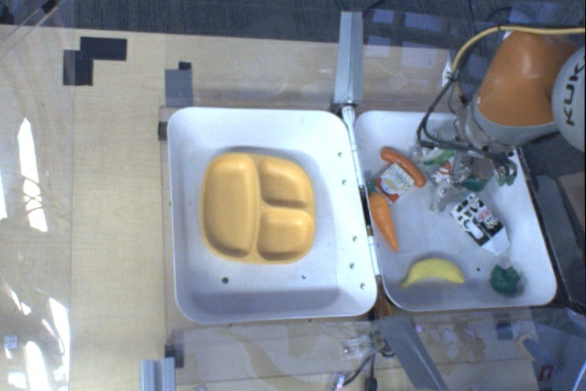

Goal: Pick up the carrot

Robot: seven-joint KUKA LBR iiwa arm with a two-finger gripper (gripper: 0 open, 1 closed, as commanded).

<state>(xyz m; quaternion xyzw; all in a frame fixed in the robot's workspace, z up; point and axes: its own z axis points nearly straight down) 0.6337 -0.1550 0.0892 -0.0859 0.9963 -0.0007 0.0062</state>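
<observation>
With the small orange tapered carrot lying against the right white bin's left wall, you needed the gripper, finger state unclear, brought left past the red sausage and aligned across its width.

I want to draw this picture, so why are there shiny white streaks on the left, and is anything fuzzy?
In the camera view, the white streaks are glare on a clear sheet over the bench's left side; the yellow tray and carrot look fairly sharp with soft shadows; the gripper is a fuzzy, cluttered patch, hard to make out.
</observation>
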